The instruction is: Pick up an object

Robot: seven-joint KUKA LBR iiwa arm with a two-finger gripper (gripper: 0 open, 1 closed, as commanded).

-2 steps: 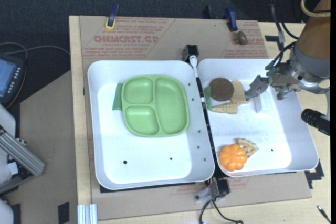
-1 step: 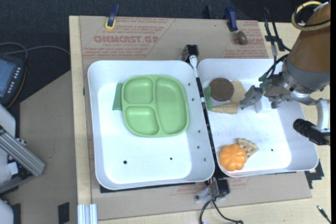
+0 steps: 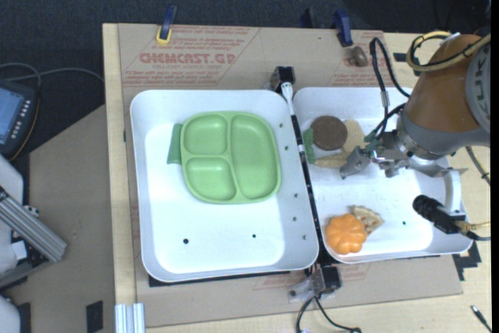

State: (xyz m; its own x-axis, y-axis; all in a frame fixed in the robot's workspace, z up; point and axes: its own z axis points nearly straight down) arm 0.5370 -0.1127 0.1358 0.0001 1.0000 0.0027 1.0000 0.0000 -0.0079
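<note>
Green and three-sectioned, a plate (image 3: 231, 157) lay flat in the left bin (image 3: 156, 191), toward its upper middle, with a green card (image 3: 174, 144) showing from under its left edge. The right bin (image 3: 405, 242) sat just beside it, the two rims touching. Near that bin's upper left stood a brown round lid (image 3: 328, 132) on a pale, flat piece (image 3: 352, 138). At the bin's lower left rested an orange pumpkin (image 3: 345, 234), with a tan scrap (image 3: 366, 217) touching its upper right. The gripper (image 3: 351, 165) hung low over the bin's middle, just right of the lid and above the pumpkin, apart from both. Whether its jaws were open or closed could not be told; nothing showed between them. The arm (image 3: 440, 97) reached in from the right
</note>
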